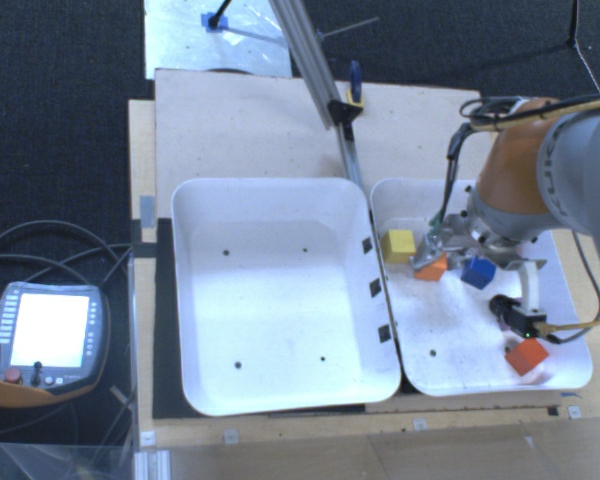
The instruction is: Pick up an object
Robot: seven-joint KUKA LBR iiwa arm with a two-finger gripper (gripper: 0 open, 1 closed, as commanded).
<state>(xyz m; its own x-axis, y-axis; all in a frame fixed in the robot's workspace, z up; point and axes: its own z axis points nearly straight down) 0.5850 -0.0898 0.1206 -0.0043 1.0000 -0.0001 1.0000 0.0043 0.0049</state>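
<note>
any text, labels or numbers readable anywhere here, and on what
No text can be read in this view.
Teach pendant left of the bench: its screen is a washed-out white glare, and its button markings are too small to read.
Black tabs along the seam between the two bins: no lettering can be made out.
Blocks in the right bin: plain faces.

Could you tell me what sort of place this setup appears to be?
Probably a robotics lab test cell: a robot arm reaches over two white bins on a bench, small coloured blocks lie in the right bin, and a teach pendant sits on dark carpet beside it.
</note>
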